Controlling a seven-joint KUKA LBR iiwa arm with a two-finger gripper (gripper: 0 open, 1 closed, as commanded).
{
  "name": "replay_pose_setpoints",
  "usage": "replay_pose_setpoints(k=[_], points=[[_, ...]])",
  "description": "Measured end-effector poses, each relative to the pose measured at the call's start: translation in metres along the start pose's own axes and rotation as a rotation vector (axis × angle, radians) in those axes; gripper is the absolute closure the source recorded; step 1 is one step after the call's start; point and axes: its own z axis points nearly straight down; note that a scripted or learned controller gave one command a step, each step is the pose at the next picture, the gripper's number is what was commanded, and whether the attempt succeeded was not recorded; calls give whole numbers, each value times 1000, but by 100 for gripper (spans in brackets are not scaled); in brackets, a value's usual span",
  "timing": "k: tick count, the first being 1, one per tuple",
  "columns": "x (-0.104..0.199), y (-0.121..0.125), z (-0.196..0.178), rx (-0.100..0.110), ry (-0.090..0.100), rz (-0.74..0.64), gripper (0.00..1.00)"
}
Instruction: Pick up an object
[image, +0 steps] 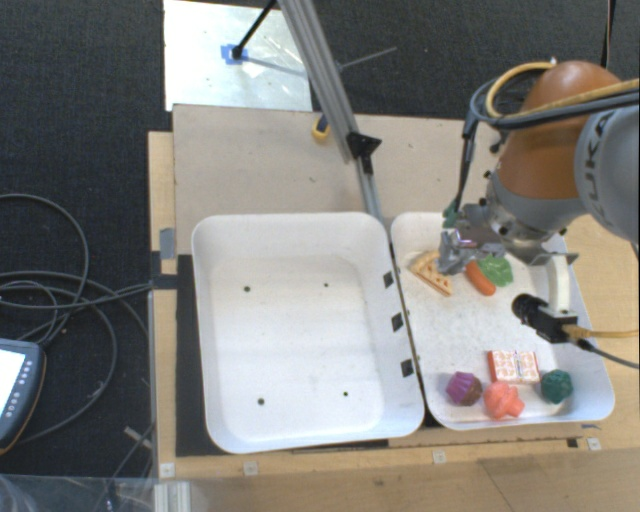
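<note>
— Currently hovering: gripper (452, 252) over right bin (440, 320), beside yellow wedge (431, 271); jaws?
— Cannot tell; lying near: orange carrot (480, 280), green piece (495, 268).

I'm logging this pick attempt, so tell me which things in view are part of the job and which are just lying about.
Part of the job:
gripper
right bin
yellow waffle piece
orange carrot
green toy
purple toy
pink-and-white box
coral toy
dark green toy

Just lying about:
left bin
floor cables
tablet
</note>
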Motion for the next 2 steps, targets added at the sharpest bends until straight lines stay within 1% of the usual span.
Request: replay_pose_setpoints(k=[1,2], points=[[57,1,14,1,0,0,100],[105,-10,10,0,0,0,100]])
